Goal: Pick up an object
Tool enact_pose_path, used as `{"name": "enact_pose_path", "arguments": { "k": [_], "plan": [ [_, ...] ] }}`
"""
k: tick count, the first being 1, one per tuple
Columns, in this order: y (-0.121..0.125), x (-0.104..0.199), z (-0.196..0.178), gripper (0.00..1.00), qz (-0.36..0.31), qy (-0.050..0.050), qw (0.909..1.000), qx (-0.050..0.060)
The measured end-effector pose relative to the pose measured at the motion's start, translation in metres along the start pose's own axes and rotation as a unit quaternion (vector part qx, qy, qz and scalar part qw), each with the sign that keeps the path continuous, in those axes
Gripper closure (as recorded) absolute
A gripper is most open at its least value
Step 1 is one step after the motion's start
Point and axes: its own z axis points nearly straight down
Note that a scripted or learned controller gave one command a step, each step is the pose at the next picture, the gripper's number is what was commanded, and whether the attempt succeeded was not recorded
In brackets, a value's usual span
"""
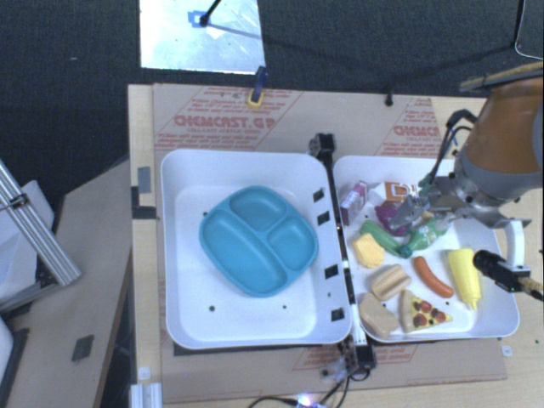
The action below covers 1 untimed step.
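In the left white bin [183, 253] we see a teal plastic divided tray [257, 240]. The right white bin [501, 313] holds toy food: a yellow cheese wedge [368, 251], a green pepper [384, 236], a pizza slice [422, 313], an orange-red sausage [433, 277]. Our gripper [411, 213] sits low over a purple toy piece [390, 218]; whether it grips it we cannot tell.

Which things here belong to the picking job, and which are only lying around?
Belonging to the job:
- gripper, low over the right bin
- purple toy and green toy, nearest to it
- hot dog, mustard bottle, pizza slice, also pickable

Just lying about:
- blue divided plate in the left bin
- yellow clip on the board
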Motion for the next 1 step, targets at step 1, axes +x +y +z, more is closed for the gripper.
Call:
{"name": "enact_pose_path", "arguments": {
  "k": [1],
  "plan": [
    [0.0027,0.0001,-0.0065,0.00,-0.001,-0.001,1.0000,-0.006]
  ]
}}
